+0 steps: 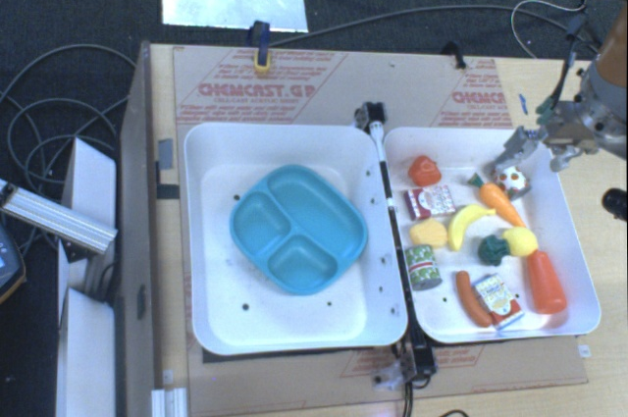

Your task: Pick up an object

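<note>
While the pincer [538,150] hangs low over the right bin [579,248], I cannot tell its state. The grey arm [608,101] slants in from the upper right. Just below-left of the pincer lies a small white spotted ball [509,179], touching a tapered orange carrot [502,205]; further left sit a curved yellow banana [467,223] and a glossy tomato [424,171]
</note>
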Available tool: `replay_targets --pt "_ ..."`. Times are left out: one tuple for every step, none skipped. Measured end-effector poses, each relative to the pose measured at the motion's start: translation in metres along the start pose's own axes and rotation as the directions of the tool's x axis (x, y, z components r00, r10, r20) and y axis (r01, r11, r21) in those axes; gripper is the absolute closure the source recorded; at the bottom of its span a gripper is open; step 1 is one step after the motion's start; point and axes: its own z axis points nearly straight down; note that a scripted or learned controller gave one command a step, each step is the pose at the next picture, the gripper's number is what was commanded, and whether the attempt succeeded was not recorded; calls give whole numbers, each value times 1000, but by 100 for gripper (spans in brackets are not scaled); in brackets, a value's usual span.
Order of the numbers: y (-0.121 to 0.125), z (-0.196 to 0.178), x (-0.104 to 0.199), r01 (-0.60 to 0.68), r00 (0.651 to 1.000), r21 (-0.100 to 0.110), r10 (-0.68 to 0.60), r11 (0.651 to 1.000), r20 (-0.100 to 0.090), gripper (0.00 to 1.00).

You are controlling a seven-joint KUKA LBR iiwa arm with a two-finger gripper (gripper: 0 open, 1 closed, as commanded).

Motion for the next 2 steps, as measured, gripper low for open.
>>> replay_targets --pt "-37 143 -34 -3 1000 3 3 1000 -1 0" --pt "-72 197 7 -2 1000 1 2 1000 -1 0"
